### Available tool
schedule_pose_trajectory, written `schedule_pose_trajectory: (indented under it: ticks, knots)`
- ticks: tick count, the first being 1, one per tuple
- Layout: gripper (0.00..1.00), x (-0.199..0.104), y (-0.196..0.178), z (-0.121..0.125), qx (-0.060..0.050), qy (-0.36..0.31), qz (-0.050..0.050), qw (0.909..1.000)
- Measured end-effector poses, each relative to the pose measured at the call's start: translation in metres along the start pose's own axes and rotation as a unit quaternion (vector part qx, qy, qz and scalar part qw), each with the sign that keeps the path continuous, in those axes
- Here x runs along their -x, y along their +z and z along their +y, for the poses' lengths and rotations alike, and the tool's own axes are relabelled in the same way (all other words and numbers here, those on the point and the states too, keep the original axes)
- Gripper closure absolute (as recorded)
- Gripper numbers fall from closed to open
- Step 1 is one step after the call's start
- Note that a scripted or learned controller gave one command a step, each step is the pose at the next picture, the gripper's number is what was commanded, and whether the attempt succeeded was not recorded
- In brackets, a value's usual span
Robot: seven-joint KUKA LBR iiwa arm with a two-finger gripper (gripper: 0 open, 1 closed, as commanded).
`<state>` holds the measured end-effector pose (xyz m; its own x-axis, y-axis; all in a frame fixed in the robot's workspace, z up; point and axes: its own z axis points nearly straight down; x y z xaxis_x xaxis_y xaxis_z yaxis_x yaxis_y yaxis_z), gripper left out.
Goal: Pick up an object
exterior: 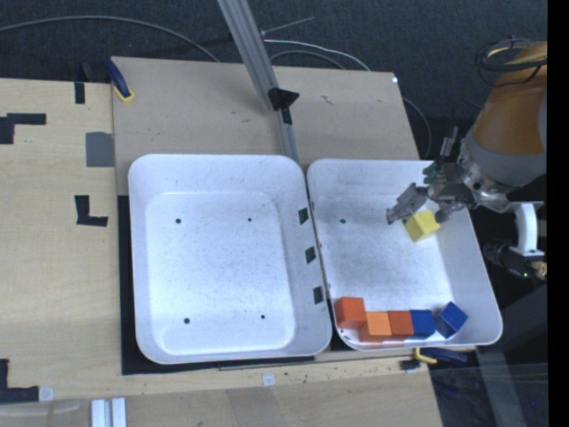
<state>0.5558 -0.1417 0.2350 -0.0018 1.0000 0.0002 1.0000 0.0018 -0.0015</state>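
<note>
Two shallow white bins sit side by side on the bench. The left bin (151, 238) shows four small dark dots on its floor and no loose items. The right bin (471, 265) holds the blocks.

Count of blocks: six in total. One yellow block (422, 225) is at the gripper (416, 210), above the far right part of the right bin. It appears to sit between the fingers, one finger (404, 205) showing on its left side; the gripper is closed on it, as far as the view allows. Whether the block is lifted off the bin floor cannot be judged with certainty.

The other five blocks lie in a row along the near wall of the right bin, touching or just beside one another. From left to right: one red-orange block (349, 310), one orange block (378, 325), one red block (399, 322), one blue block (422, 323), and a second blue block (453, 317), turned at an angle in the near right corner. This row is well apart from the yellow block.

One arm (511, 123) reaches in from the right, its orange band above the wrist.

Other items: one grey metal bar (253, 52) slants across the far side of the bench toward the gap between the bins. Three small black clips (310, 254) sit along the seam between the bins.
</note>
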Motion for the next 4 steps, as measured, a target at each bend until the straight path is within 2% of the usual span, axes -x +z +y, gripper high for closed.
schedule_pose_trajectory:
  ticks: [1, 2, 3, 4]
  knots:
    - [0.0, 0.05, 0.115, -0.009, -0.004, 0.002, 0.0, 1.0]
    - [0.0, 0.067, 0.145, 0.042, 0.001, -0.001, 0.0, 1.0]
    - [0.0, 0.067, 0.143, 0.043, 0.0, 0.0, 0.0, 1.0]
    - [0.0, 0.068, 0.143, 0.008, -0.002, 0.001, 0.0, 1.0]
